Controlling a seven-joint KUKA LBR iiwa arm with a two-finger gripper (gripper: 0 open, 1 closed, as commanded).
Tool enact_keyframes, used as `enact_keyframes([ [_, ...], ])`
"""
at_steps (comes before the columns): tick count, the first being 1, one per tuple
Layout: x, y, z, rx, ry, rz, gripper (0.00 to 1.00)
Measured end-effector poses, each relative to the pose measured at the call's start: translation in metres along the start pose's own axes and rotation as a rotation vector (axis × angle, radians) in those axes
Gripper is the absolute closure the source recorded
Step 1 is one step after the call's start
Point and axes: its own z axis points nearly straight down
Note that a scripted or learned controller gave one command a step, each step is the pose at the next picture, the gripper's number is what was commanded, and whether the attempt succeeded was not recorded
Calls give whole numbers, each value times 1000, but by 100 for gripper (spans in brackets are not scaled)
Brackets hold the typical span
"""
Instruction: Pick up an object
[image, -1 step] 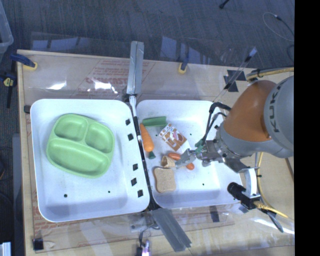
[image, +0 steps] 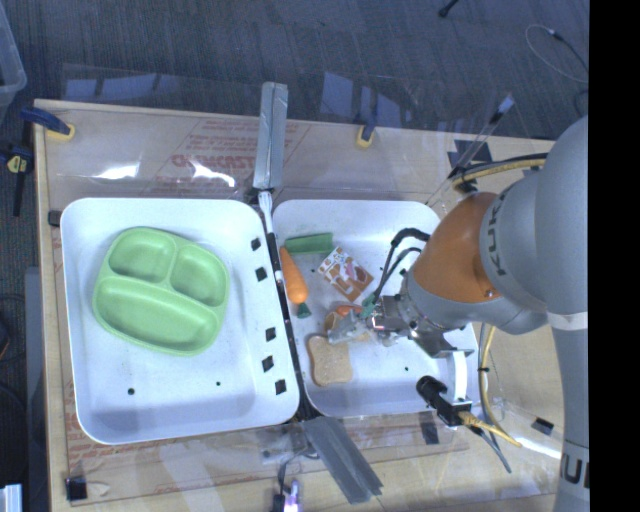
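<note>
Two white bins sit side by side on the table (image: 150, 165), arm (image: 530, 250) reaching in from the right w/ its orange band (image: 465, 255) above the wrist.

Nearest the camera, just below and left of the gripper (image: 385, 320): a slice of toast (image: 330, 361) lying flat on the right bin (image: 375, 400) floor, close to the divider between bins.

At gripper level: the fingers are low over the middle of the right bin, pointing left. Can't tell if fingers are open or closed; wrist hardware and cables hide them. Immediately left of the fingers, touching or nearly so, is a small orange-and-brown item (image: 340, 322), too cluttered to name. Can't tell if it's between the fingers.

Slightly farther, up-left of the fingers: a small printed packet (image: 345, 272), red/white/brown, tilted. Left of that, further from the fingers, an orange carrot (image: 293, 278) lies lengthwise along the divider side.

Farther still, above the carrot: a green block-shaped piece (image: 308, 242) lying flat near the bin's back-left corner.

Well apart from the fingers, far left: the left bin (image: 90, 400) holds a green compartment plate (image: 160, 290), three sections, lying at a slant.

Beyond both bins, the table's back edge has a yellow clamp (image: 366, 136) and a blue-yellow clamp (image: 45, 121) at the far-left corner.
</note>
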Motion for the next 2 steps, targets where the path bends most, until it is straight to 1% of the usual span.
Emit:
enact_keyframes([
  [1,-2,54,3,3,0,-55,0],
  [2,-1,54,-6,6,2,-58,100],
])
